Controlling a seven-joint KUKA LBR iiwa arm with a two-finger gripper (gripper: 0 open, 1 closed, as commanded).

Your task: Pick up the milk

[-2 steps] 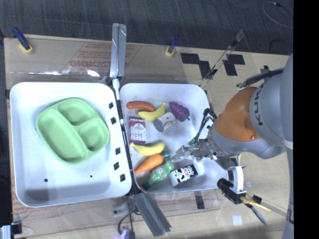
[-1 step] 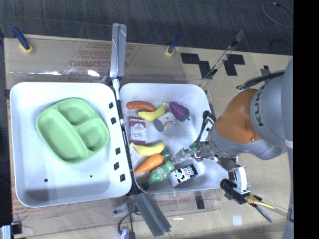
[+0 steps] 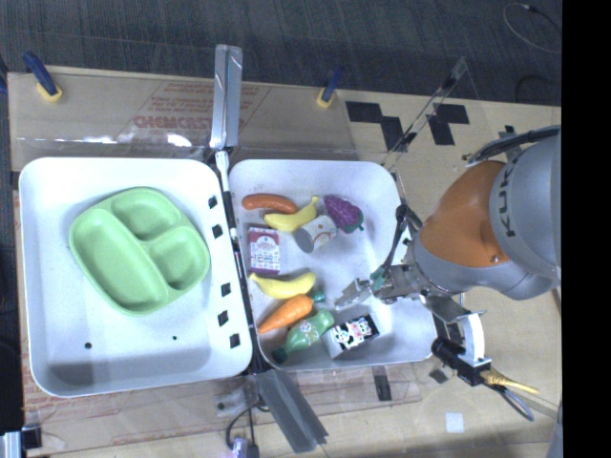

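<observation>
The milk is a small white carton with black cow patches, lying on its side near the front edge of the right bin. A green bottle touches its left end. My gripper hangs just behind and slightly above the carton, at the end of the grey arm with its orange band reaching in from the right. Nothing shows in its grasp, and the carton rests on the bin floor.
The right bin also holds a sausage, two bananas, a purple eggplant, a red carton and a carrot. A green divided plate lies in the left bin.
</observation>
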